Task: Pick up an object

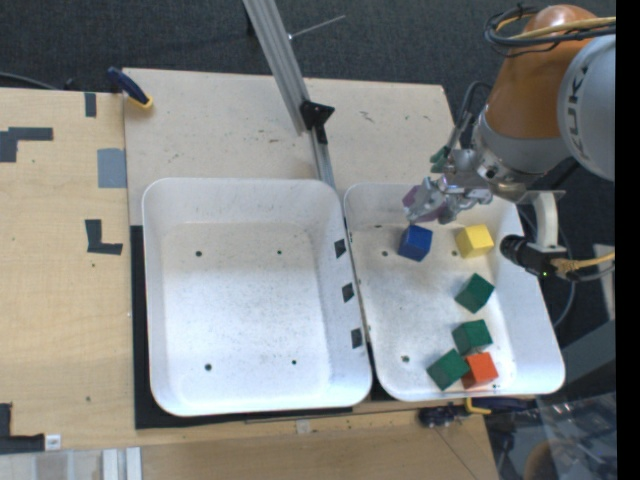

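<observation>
Blue cube (416, 242) sits tilted in the far part of the right bin (520, 368), just below the gripper (432, 202).
Whether the gripper's fingers are spread or pressed together cannot be told, and nothing shows between them; it hangs over the bin's far left corner on the grey arm with its orange band (535, 63). A yellow cube (475, 240) lies just right of the blue one. Nearer lie a green block (475, 293), then a second green block (471, 335), a third green block (448, 369) and an orange block (481, 368) clustered by the near rim. The left bin (160, 298) stands alongside.
</observation>
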Tool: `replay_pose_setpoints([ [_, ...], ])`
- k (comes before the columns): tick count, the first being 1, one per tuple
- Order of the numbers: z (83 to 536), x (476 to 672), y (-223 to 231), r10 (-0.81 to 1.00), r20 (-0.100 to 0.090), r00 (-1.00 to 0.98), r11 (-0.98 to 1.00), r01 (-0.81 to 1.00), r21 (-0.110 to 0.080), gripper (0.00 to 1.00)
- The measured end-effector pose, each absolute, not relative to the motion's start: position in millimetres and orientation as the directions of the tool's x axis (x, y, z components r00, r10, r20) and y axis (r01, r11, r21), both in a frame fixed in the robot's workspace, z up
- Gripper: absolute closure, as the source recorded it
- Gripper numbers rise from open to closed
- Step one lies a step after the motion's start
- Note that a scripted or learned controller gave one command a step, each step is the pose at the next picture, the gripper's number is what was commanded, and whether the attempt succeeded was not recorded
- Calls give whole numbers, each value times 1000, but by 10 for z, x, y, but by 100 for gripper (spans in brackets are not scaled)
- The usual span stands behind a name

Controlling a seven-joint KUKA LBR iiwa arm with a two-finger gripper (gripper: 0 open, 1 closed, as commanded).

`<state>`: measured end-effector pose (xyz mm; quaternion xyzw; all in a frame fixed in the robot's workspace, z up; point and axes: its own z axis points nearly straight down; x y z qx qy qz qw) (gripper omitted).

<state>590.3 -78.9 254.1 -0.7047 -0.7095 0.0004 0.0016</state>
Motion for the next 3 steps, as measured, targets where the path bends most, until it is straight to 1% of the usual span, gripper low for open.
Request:
replay_pose_setpoints([
  [1,2424,5913,-157,1000,2,-8,8,1000,-4,100],
  [2,2273,5918,377,1000,1,-7,7,1000,-5,100],
  [3,2246,5843,971,1000,1,-8,8,1000,-4,100],
])
